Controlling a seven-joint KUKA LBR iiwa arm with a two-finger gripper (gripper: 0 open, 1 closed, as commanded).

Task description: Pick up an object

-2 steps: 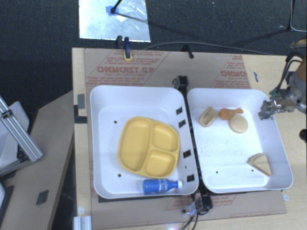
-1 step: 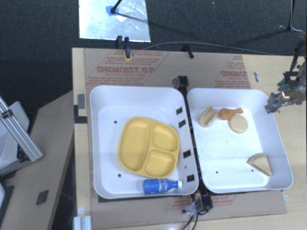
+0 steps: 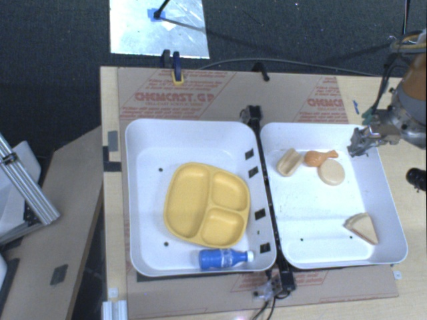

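In the right bin (image 3: 383,199) lie a tan bread roll (image 3: 288,161), an orange drumstick-shaped piece (image 3: 320,157), a pale round cookie (image 3: 331,173) and a tan wedge of sandwich (image 3: 363,228). My gripper (image 3: 361,143) hangs over the bin's upper right corner, to the right of the drumstick and apart from it. Nothing shows between its dark fingers, and the fingers are too small and dark to read.
The left bin (image 3: 143,179) holds a yellow divided plate (image 3: 207,202) and a blue bottle (image 3: 223,259) lying along its front wall. A black divider (image 3: 261,179) runs between the bins. The arm (image 3: 410,105) enters from the right edge.
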